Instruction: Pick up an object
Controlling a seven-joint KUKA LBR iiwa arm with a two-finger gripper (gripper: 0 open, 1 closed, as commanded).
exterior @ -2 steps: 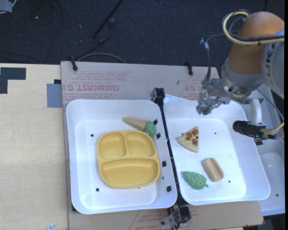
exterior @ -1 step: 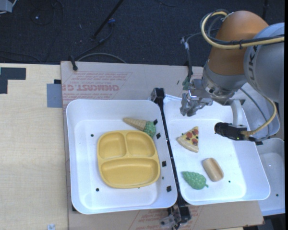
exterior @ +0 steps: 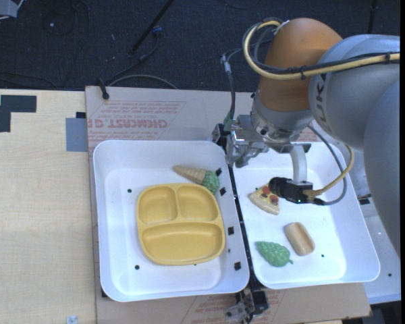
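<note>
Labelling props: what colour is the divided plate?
Yellow; the plate shows best in the camera view.

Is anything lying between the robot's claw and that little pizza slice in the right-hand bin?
Nothing visible does. The gripper is at the far left corner of the right bin, and the pizza slice lies just nearer the camera, with bare white floor between. The bread roll and green grapes lie beyond the slice.

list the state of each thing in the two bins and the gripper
yellow three-compartment plastic plate: right way up, flat in left white bin
tan toy cone with green top: on its side, beside plate
toy pizza slice: flat, right white bin
tan toy bread roll: lying flat
green bumpy toy: lying beside roll
gripper: over bins' shared rim, far end
</note>
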